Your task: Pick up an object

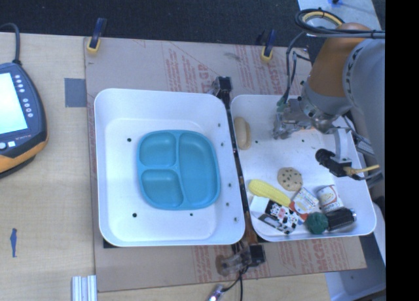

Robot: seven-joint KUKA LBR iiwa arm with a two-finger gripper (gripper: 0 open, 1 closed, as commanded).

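I log the bench [59,182] first: light wood, with a cardboard sheet [163,64] clamped over it and two white bins side by side on that. The left bin [111,162] carries a blue divided plate [178,169], lying flat near its centre. The right bin [262,116] holds all the small items, bunched toward its near edge.

The arm [347,64] comes in from the right, grey with its orange band, wrist over the far part of the right bin. The gripper [287,126] points down just above the bin floor there; I cannot tell from this view whether it is spread or closed, and I see nothing in it.

Candidates for the pick, big to small: a yellow corn cob [268,190] lies tilted near the bin's left wall; a black object [340,218] sits at the near right corner; a black patterned card [279,214] lies just below the corn; a tan bread roll [243,132] rests against the left wall, well apart from the rest; a round cookie [289,178] sits mid-bin; a green ball [317,222] touches the black object; a small white jar [327,196] is just beyond them.

A handheld pendant [16,116] lies at the bench's left edge.
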